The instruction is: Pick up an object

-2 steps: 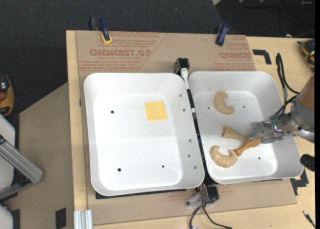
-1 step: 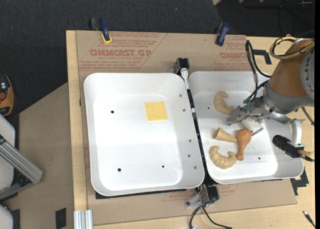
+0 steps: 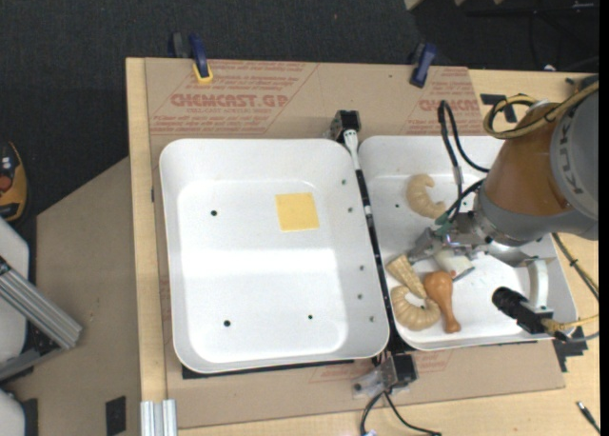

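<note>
1. The arm (image 3: 529,177) reaches in from the right and hangs over the right bin (image 3: 388,166). Its gripper (image 3: 445,251) is low over the middle of that bin.
2. From this slanted overhead view I cannot tell whether the gripper is open or closed, and nothing can be seen gripped in it.
3. A brown toy drumstick (image 3: 442,295) lies just below the gripper in the view, close to it. Its thick end points toward the gripper and its thin end toward the bin's near edge. Whether the two touch is not clear.
4. Two pale ridged pastry pieces sit at the bin's near left corner. The upper pastry piece (image 3: 406,273) is just left of the gripper, and the lower pastry piece (image 3: 415,310) lies against the drumstick's left side.
5. A pale curved piece (image 3: 424,194) rests farther back in the right bin, apart from the gripper.
6. A flat yellow square (image 3: 297,212) lies alone in the left bin (image 3: 190,272), a little behind its centre and well apart from the gripper.
7. Both bins stand side by side on the brown surface (image 3: 143,234), with their inner rims touching.
</note>
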